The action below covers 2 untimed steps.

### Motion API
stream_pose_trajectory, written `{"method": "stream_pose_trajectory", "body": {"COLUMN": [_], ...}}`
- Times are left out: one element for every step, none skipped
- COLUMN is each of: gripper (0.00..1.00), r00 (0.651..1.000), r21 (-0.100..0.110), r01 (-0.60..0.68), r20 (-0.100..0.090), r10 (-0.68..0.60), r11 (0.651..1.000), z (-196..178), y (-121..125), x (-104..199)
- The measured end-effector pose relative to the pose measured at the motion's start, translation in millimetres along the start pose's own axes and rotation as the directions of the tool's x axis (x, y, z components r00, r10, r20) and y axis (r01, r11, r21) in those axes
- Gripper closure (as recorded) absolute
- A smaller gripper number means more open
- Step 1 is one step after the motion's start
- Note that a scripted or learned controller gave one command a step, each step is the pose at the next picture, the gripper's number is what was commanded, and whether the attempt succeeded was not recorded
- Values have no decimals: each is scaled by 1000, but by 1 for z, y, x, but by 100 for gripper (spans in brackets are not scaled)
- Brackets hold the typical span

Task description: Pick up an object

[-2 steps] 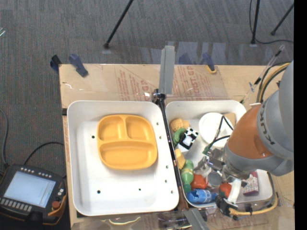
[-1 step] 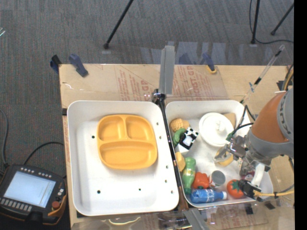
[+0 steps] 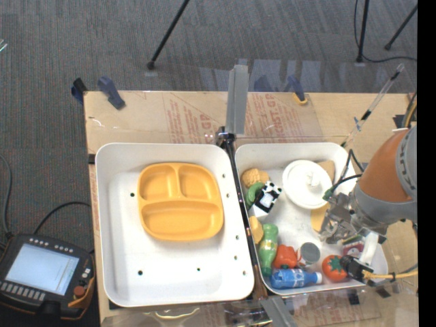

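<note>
Blue bottle (image 3: 294,276) with unreadable label, red tomato (image 3: 334,268) beside it, fingers (image 3: 335,229) above, grip state unclear

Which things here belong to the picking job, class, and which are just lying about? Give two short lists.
Belonging to the job:
tool, over the right bin
white round lid
tomato
blue bottle
green bottle
corn cob

Just lying about:
yellow divided plate in the left bin
handheld controller
tripod legs

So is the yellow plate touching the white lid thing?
Apart. The camera view shows the yellow plate in the left bin and the white lid in the right bin.
</note>
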State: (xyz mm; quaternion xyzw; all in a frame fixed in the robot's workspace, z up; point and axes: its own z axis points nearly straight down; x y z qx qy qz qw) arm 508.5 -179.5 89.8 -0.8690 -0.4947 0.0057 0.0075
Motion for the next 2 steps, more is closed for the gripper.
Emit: {"method": "stream_pose_trajectory", "body": {"gripper": [100, 100], "r00": [937, 841], "r21": [-3, -6], "r01": [-349, -541], "r20": [-8, -5], "r10": [349, 541], "r11": [937, 841], "z": [6, 6], "y": [-20, 15], "x": [-31, 65]}}
